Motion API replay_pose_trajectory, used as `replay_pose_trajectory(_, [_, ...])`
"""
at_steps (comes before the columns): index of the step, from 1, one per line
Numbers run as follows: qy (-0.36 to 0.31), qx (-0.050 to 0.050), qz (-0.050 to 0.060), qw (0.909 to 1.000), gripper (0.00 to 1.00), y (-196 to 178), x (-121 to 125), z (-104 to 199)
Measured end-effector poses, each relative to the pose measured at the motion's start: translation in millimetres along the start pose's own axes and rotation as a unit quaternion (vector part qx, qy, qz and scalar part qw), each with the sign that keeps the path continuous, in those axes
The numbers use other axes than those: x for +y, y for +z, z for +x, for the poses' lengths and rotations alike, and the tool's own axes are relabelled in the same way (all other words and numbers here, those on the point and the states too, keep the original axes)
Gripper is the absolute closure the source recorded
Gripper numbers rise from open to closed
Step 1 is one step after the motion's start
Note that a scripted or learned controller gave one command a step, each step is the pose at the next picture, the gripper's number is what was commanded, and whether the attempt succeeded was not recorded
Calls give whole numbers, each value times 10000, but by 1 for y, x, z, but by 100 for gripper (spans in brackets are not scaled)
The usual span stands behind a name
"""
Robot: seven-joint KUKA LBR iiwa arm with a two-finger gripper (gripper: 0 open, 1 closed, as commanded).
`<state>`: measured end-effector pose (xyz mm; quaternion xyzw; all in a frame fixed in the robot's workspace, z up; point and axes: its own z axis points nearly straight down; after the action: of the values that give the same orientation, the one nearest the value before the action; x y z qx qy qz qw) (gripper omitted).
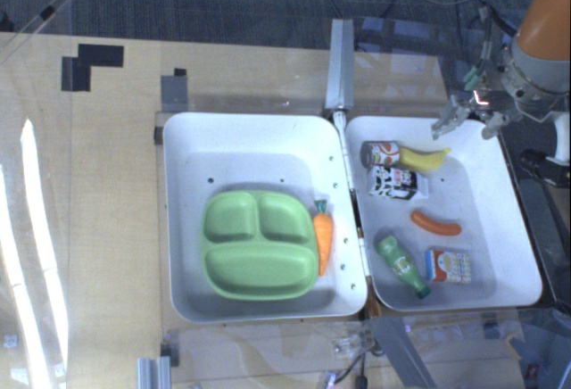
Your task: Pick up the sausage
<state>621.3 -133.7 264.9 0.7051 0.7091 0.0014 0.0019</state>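
My gripper (467, 117) hangs above the far rim of the right bin (526, 276), up at about one o'clock from that bin's middle. My two fingers (449, 120) are spread apart with nothing between them, one tip toward the banana, the other nearer my wrist. My grey arm with its orange band (546, 14) comes in from the upper right corner of the view.

The sausage (435, 223) lies on the floor of the right bin, close to the bin's centre and a little toward four o'clock from it. It lies nearly flat across, tilted slightly downward to the right, and it touches nothing. From my gripper it sits at about six o'clock, well apart.

Around the sausage: the black and white carton (394, 184) lies at ten o'clock from it, near but apart. Beyond that, the banana (424, 158) lies against a small can (381, 153) at eleven o'clock. The green bottle (401, 265) lies tilted at seven o'clock from the sausage, its cap end pointing toward the near rim. A small red and white box (449, 265) sits at five o'clock, just beside the bottle's lower end.

In the left bin (183, 200) a green divided plate (259, 244) lies flat, and a carrot (322, 235) lies along its three o'clock edge, leafy end pointing away.
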Motion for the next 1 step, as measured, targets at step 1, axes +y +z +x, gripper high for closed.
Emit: replay_pose_trajectory(1, [-86,4,11,10000,0,106,-75,16])
